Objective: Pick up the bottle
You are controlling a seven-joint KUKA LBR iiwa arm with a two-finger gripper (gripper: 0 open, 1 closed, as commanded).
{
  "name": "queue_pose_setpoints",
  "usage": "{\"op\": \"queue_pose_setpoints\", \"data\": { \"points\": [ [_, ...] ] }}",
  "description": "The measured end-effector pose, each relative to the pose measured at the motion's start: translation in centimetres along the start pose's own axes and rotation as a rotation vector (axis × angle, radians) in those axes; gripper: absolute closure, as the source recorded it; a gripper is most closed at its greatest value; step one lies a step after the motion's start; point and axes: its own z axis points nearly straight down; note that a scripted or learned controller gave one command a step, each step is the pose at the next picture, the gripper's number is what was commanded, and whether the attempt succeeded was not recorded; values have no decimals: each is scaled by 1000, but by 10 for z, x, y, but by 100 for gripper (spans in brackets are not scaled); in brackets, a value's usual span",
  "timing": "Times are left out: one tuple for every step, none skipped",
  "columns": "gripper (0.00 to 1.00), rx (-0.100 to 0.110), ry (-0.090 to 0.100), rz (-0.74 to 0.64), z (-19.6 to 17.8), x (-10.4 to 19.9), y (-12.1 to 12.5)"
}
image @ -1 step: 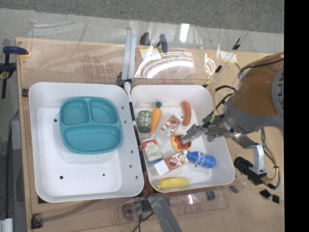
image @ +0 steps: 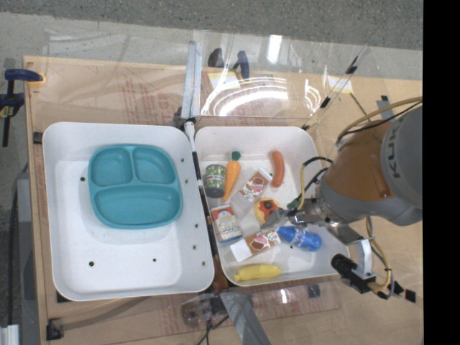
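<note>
The bottle [image: 302, 239] is small and blue, lying on its side in the lower right part of the right bin [image: 310, 144]. My gripper [image: 290, 218] reaches in from the right and hangs just above the bottle's upper left end, close to a red and yellow toy [image: 267, 208]. The grey and orange wrist [image: 363, 182] stands over the bin's right rim. From this slanted view I cannot see the bottle held.
The right bin also holds a green can [image: 214, 180], a carrot [image: 231, 178], a sausage [image: 277, 168], a few small food packets [image: 253, 187], a little box [image: 226, 223] and a banana [image: 257, 272]. A teal divided plate [image: 135, 185] lies in the left bin [image: 65, 214].
</note>
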Motion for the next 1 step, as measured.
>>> {"op": "queue_pose_setpoints", "data": {
  "points": [
    [0, -2, 0, -3, 40, -31, 6]
  ]
}}
